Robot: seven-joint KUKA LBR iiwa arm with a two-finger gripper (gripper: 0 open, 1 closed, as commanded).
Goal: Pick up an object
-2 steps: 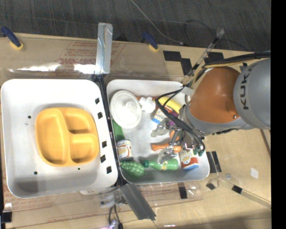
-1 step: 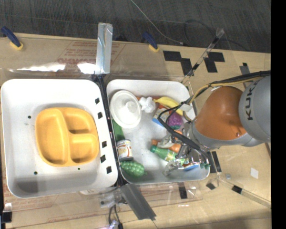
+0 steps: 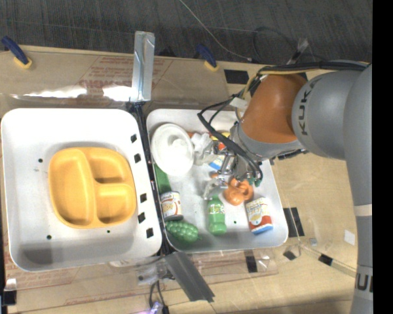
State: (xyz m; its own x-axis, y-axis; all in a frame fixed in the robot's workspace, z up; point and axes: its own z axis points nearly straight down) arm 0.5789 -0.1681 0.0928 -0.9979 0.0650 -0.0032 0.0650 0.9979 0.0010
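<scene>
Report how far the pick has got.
Done: the arm has reached the right bin, and the gripper is low among the items, next to the orange object. In hand: nothing visibly between its fingers. Left: a confirmed grasp and lift. The yellow tray sits in the left bin.

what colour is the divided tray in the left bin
Yellow; the divided tray lies in the left bin, clear in the camera view.
</scene>
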